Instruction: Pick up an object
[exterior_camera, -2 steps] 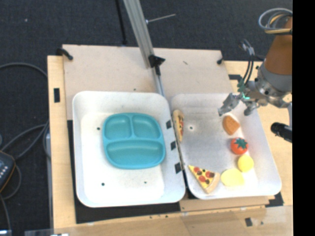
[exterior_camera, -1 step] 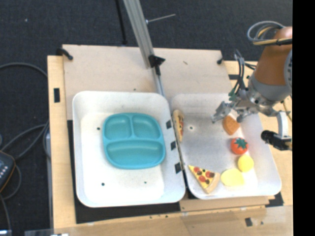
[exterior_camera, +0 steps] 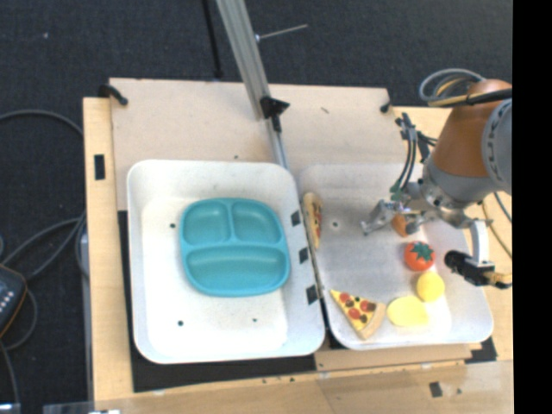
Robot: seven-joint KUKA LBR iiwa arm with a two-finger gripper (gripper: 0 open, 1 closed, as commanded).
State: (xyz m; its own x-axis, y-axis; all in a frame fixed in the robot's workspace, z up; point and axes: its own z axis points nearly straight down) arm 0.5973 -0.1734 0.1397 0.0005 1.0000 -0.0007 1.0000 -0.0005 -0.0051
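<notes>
From the overhead camera view, the pincer (exterior_camera: 395, 218) hangs low over the upper middle of the right bin (exterior_camera: 345, 188), carried by the grey arm (exterior_camera: 470, 149) with its orange band that comes in from the right. A small orange-brown object (exterior_camera: 402, 224) sits right at the pincer's tips, against the metal fingers, but the picture is too coarse to say whether it is clamped between them or merely lying beside them, and I cannot tell whether the pincer is spread or closed. Just below and to the right of the pincer lies a red tomato-like toy with a green top (exterior_camera: 419, 256), near but apart from it. Further below on that side is a yellow lemon-shaped piece (exterior_camera: 431, 286), and beside that, lower and slightly leftward, a flatter yellow piece (exterior_camera: 407, 311); the two yellow pieces are touching or almost so. Below the pincer and a little left lies a pizza slice toy (exterior_camera: 358, 309), near the bin's lower edge. Well to the pincer's left, along the wall where the two bins meet, rests a long brown bread-like item (exterior_camera: 311, 218). Much further left, in the left bin (exterior_camera: 147, 231), a teal divided plate (exterior_camera: 234, 247) lies flat, well apart from the pincer.
</notes>
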